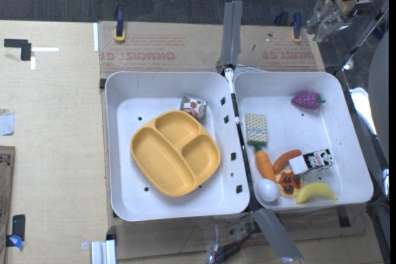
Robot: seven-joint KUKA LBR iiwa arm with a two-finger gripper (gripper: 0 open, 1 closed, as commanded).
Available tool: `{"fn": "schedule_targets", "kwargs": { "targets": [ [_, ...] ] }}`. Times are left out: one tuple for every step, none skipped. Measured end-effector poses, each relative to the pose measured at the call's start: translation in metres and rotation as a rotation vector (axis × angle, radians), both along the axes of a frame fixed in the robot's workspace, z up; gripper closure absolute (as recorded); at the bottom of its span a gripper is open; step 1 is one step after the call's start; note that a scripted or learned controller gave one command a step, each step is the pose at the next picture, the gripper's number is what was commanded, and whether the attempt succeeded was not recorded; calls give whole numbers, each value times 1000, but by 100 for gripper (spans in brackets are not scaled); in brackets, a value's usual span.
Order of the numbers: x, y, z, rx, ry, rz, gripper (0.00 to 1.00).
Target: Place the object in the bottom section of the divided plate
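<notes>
A small printed carton [193, 107] is sitting touching the yellow divided plastic plate [176, 152]; the gripper [328, 17] is hanging far off.

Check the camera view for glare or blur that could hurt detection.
Camera view: even, soft lighting; faint shadow under the yellow divided plate. Bright glare on the right bin at its right rim. The gripper at the top right looks soft and cluttered by cables. The toys in the right bin are small but reasonably sharp.

overhead camera, slanted down on both bins [117, 151]
</notes>
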State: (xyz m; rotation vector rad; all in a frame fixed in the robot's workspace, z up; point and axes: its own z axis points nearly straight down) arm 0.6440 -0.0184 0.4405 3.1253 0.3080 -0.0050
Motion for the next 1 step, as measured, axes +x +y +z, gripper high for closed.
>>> {"fn": "schedule_targets", "kwargs": {
  "targets": [
    [1,-49,-1,1,4,212,100]
  ]
}}
